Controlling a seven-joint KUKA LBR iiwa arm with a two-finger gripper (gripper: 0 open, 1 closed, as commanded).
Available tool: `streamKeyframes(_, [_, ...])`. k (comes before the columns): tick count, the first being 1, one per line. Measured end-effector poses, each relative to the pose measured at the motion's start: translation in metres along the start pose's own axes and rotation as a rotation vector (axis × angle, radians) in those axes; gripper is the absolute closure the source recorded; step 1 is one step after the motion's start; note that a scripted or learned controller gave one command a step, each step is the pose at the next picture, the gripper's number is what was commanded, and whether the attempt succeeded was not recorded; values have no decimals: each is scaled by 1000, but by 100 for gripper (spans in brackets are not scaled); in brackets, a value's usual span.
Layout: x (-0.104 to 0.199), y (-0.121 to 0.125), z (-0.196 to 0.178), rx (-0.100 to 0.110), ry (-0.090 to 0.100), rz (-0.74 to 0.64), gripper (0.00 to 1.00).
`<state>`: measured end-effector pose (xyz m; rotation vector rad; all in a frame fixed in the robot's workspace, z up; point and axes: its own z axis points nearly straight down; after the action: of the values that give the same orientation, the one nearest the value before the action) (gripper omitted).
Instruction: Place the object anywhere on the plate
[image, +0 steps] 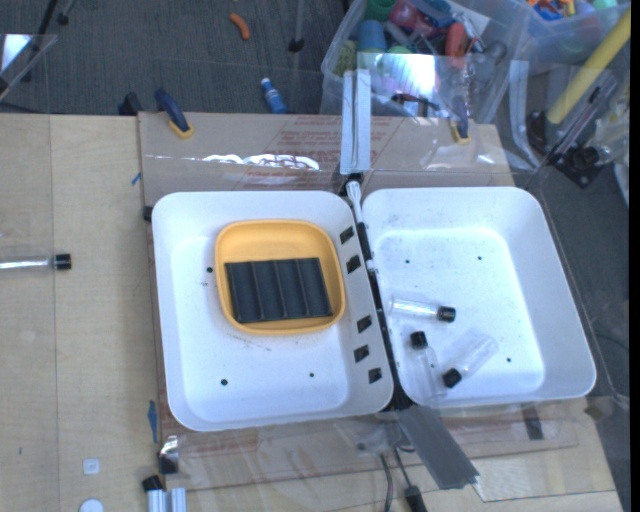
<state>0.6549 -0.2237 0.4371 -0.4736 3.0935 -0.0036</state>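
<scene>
Vials: three clear tubes with black caps lie in the right bin, near its front-left part; any one may be the task's object.
Vial one (422, 312): lies on its side, nearly level across the view, cap pointing right.
Vial two (424, 349): short, cap toward the back, just below vial one.
Vial three (466, 360): slanted, cap at its lower-left end, close beside vial two; contact between them cannot be told.
Right bin (520, 230): shallow, white, speckled; its sloped walls probably let loose round tubes roll toward the low floor, which may explain why they cluster.
Left bin (190, 380): white, alongside the right bin, the two rims meeting at a central seam.
Plate (240, 245): yellow, rounded-square, resting on the left bin's floor, toward the back.
Dark ribbed block (278, 290): already sits on the plate, covering most of its middle; bare rim remains around it for a thin tube.
Gripper: I cannot tell its state from this view.
Task status: judged not yet begun, since every vial lies well apart from the plate, across the seam.
Handling note: smooth cylinders likely roll if pinched off-centre; a grip across the tube's width seems safest.
</scene>
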Motion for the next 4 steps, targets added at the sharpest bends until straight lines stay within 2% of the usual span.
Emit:
streamKeyframes(1, [-14,-1,0,-1,0,-300,100])
streamKeyframes(2, [-13,-2,0,-2,-1,-636,100])
streamKeyframes(3, [-12,-1,1,-5,-1,-1035,100])
streamKeyframes(4, [-13,-1,2,-7,-1,-1358,100])
